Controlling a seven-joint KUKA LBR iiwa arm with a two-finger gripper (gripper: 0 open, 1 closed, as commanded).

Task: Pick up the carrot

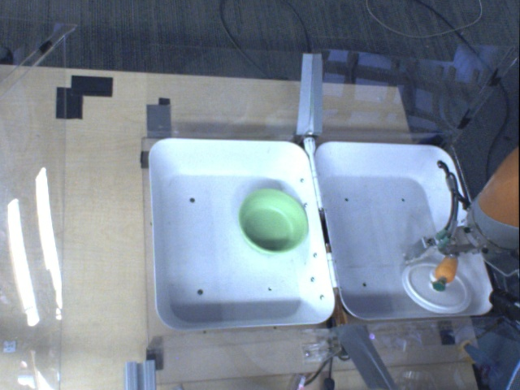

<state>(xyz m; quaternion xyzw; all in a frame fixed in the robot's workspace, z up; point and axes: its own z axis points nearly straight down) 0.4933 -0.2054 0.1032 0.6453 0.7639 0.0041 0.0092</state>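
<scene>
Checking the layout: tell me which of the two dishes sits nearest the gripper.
The white plate, in the right bin's near right corner, directly below the gripper. The green bowl sits in the left bin.

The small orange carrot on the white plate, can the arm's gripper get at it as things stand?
Probably yes: the gripper sits right above the small orange carrot on the round white plate, with nothing between them.
</scene>
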